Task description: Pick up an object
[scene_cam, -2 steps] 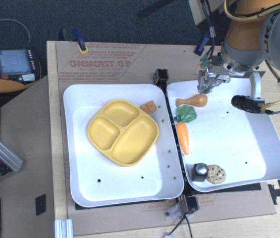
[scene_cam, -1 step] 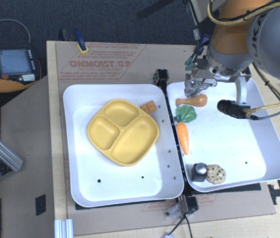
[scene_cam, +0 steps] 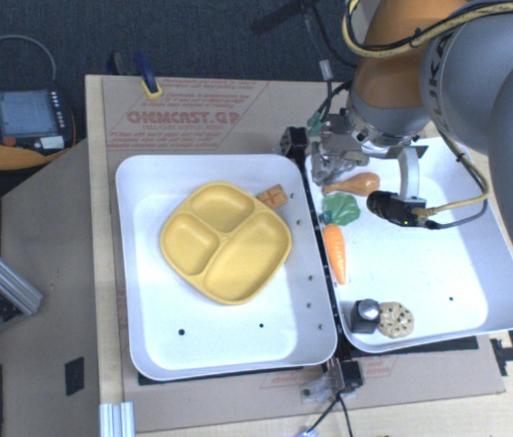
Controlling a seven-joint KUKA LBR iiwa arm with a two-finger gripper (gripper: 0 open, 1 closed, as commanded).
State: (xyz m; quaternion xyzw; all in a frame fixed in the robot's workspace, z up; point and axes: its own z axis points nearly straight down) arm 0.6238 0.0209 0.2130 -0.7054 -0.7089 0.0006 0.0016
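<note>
- Gripper (scene_cam: 336,164) hung low at right bin's (scene_cam: 475,321) 11 o'clock corner, probably targeting the chicken drumstick (scene_cam: 355,184).
- Jaw state: cannot tell.
- Carrot (scene_cam: 334,248) lay untouched along the left wall.

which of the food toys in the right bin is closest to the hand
The tan, drumstick-like piece, lying right under the hand at the bin's top left. The carrot lies lower along the left wall; the cookie sits near the bottom edge.

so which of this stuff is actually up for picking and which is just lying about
In the job:
claw, low in the right bin
tan toy food
carrot
cookie
small round grey thing

Lying about:
yellow divided plate in the left bin
handheld screen unit off the bench
</note>
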